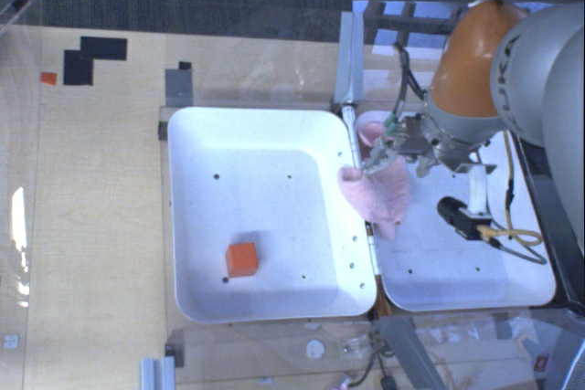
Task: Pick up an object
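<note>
The arm (526, 59) runs off the picture's right edge, and its wrist hides the far part of the right bin (475, 288). The pincer (388, 151) is blurred against the pink cloth (379, 192), so its grip cannot be told.

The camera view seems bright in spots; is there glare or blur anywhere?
Camera view: white glare streaks on the pale wooden bench at left; soft shadow along the left white bin's inner walls; the small orange cube is sharp, the limp pink cloth slightly soft.
</note>
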Controlling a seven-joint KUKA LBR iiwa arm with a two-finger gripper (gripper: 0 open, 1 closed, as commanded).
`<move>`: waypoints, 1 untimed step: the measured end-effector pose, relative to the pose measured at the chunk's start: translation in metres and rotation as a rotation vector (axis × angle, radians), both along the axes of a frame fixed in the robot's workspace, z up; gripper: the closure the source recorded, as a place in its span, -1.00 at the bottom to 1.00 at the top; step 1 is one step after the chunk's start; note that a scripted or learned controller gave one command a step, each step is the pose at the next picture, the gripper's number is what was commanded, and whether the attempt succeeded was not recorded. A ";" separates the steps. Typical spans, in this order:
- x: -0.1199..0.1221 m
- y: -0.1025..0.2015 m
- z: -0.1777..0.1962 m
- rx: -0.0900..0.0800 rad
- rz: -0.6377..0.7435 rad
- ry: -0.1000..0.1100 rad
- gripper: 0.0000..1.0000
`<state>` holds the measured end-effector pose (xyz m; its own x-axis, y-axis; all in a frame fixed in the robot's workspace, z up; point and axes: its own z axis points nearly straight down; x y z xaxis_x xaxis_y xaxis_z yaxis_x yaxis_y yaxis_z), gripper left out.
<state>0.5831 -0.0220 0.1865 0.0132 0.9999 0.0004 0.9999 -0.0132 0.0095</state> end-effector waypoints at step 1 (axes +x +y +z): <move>0.001 -0.059 0.058 -0.001 -0.174 0.000 -1.00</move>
<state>0.5839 -0.0813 0.2445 0.1864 0.9825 -0.0003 0.9824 -0.1864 0.0101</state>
